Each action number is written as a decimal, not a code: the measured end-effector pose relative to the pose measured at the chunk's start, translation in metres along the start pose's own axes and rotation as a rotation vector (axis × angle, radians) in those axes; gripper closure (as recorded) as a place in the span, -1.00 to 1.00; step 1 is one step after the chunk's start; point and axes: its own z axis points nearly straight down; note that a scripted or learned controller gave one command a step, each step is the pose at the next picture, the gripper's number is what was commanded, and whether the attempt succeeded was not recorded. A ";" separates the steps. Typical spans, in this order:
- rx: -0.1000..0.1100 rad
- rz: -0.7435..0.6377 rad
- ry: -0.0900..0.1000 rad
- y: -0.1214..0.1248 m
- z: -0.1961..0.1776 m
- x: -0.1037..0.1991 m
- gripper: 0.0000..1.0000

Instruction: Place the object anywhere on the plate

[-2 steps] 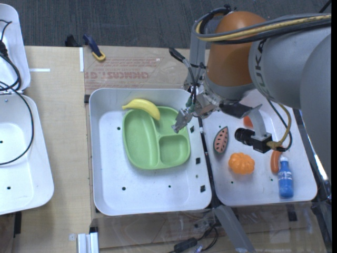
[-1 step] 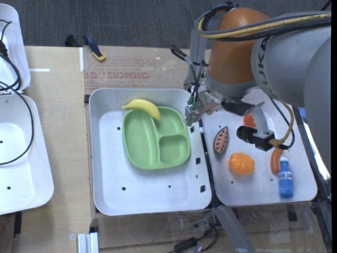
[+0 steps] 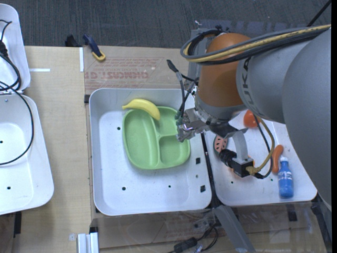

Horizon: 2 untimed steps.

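Observation:
A green divided plate (image 3: 152,141) lies in the left bin (image 3: 105,183). A yellow banana (image 3: 143,107) rests across the plate's far rim, partly on the plate and partly over the bin floor. My gripper (image 3: 183,129) hangs low over the plate's right edge, close to the wall between the two bins. The banana lies apart from it, to its left. The wrist and the orange band hide most of the gripper from above.
The right bin (image 3: 263,194) holds a blue bottle (image 3: 285,178), an orange sausage-shaped thing (image 3: 276,158), a small orange object (image 3: 250,120) and a red-and-white piece (image 3: 220,142). A blue-and-yellow tool (image 3: 95,48) lies on the bench behind. White equipment with black cables (image 3: 16,141) stands at left.

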 end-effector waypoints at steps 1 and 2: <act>0.000 0.001 0.000 0.000 0.000 0.000 -1.00; -0.001 0.259 -0.001 0.000 0.000 -0.077 -1.00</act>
